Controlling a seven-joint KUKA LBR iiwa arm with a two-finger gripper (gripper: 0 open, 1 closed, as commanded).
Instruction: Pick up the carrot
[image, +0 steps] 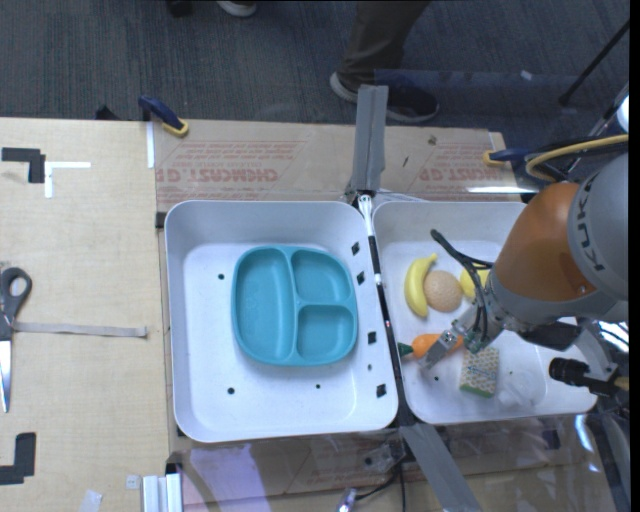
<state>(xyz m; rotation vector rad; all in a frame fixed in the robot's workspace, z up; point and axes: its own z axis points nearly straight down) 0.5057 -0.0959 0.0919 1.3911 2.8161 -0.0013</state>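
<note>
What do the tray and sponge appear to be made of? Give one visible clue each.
Tray: probably moulded plastic, with an even teal colour and smooth, rounded compartments. Sponge: likely soft foam, matte and speckled yellow-green, though it is too small to be sure.

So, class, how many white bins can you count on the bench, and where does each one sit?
2. The left bin holds a teal tray. The right bin beside it holds the banana, carrot and sponge; the arm covers part of it.
</note>
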